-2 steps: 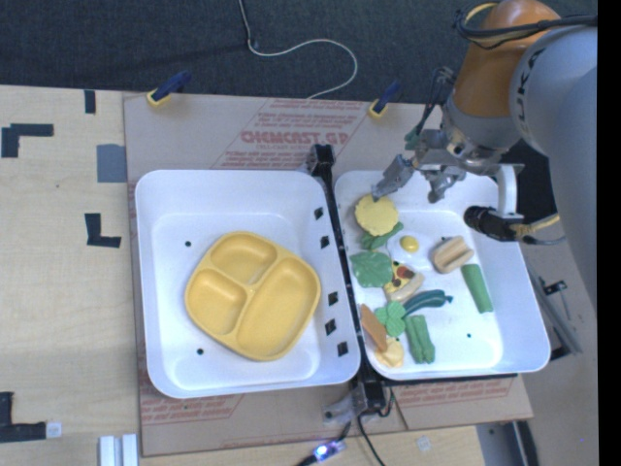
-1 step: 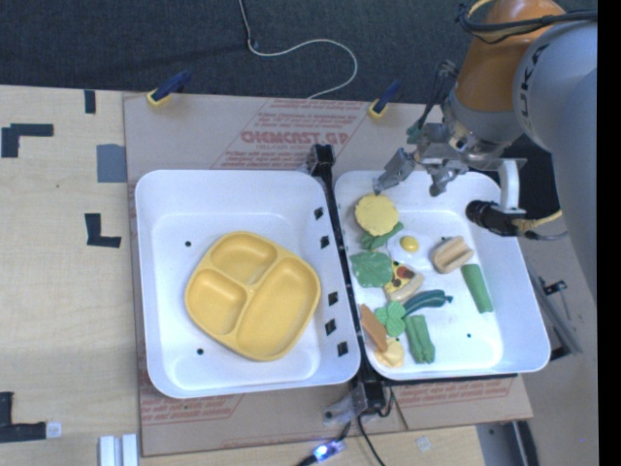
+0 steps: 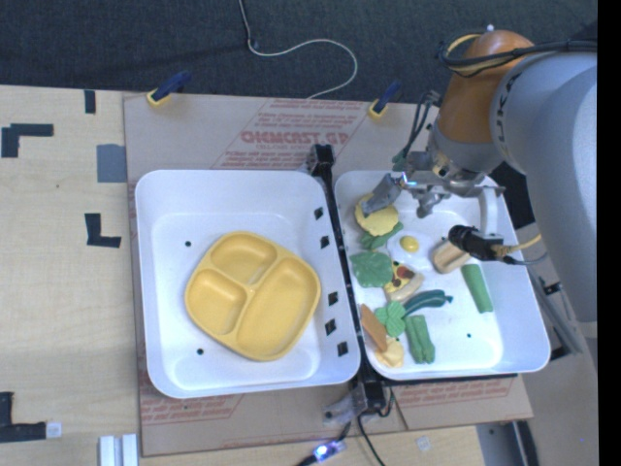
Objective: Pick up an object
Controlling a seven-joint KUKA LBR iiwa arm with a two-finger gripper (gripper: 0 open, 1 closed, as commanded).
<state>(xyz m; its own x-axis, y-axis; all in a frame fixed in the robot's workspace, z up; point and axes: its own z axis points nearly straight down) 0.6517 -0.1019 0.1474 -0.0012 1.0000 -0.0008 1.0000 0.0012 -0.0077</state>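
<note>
The right bin holds several toy foods. Among them are a yellow-green piece, a small yellow bit, a tan bread chunk, a green stick, a broccoli floret, a pizza slice and a green pickle. My gripper hangs over the far left part of this bin, just above and behind the yellow-green piece. It is open, its fingers spread with nothing between them.
A yellow divided plate lies in the left bin. A black divider with clips separates the bins. The arm's grey body looms over the right bin's far right side. A white cable trails behind the bench.
</note>
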